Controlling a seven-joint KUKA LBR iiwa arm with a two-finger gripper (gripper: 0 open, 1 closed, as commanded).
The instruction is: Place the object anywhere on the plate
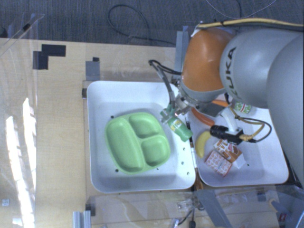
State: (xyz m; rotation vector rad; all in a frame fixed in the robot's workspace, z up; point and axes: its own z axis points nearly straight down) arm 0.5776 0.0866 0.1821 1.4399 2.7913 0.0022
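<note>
- Plate (114,139): plain lime green.
- Left bin (97,122) and right bin (268,170): both white.
- Small object (180,129): green with a pale label.
- Banana (203,144): yellow.
- Box (221,158): red-and-white print.
- Arm (266,65): grey, with an orange band (204,61).

- Left bin (99,103): the green plate (137,141) took up the middle. Bare floor ran as a strip along the far wall, down the left side and along the near wall.
- The plate's three compartments lay open from above.
- The gap between the plate's right edge and the bin's right wall was tight. A tilted green bottle (180,128) sat there, just beside the plate, under the end effector (171,112).
- The arm (256,65) overhung the left bin's far right corner and the right bin's far half, blocking top access there.
- Right bin (266,170): a banana (203,144) and a patterned box (222,156) crowded the near left. The near right floor was bare.
- The tabletop (52,127) left of the bins was open.
</note>
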